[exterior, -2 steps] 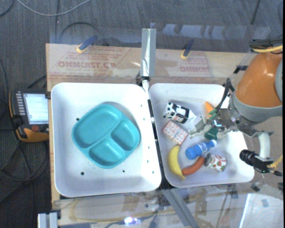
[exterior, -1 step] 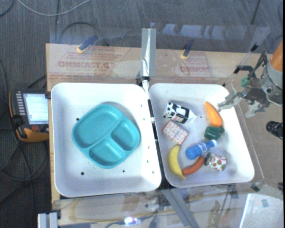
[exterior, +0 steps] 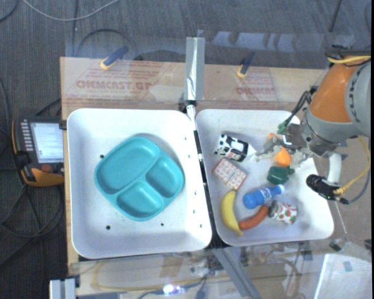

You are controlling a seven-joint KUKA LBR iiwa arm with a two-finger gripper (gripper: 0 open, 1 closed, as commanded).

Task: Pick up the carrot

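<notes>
The carrot is a short orange-red stick lying at the front of the right bin, between a banana and a small patterned cup. My gripper hangs over the back right of that bin, well behind the carrot and apart from it. Its fingers stand spread, open, on either side of a small orange lump that sits just below them. Whether they touch that lump I cannot tell.
Also in the right bin are a dark green block, a blue bottle, a red checked tile and a black-and-white toy. The left bin holds a teal divided plate.
</notes>
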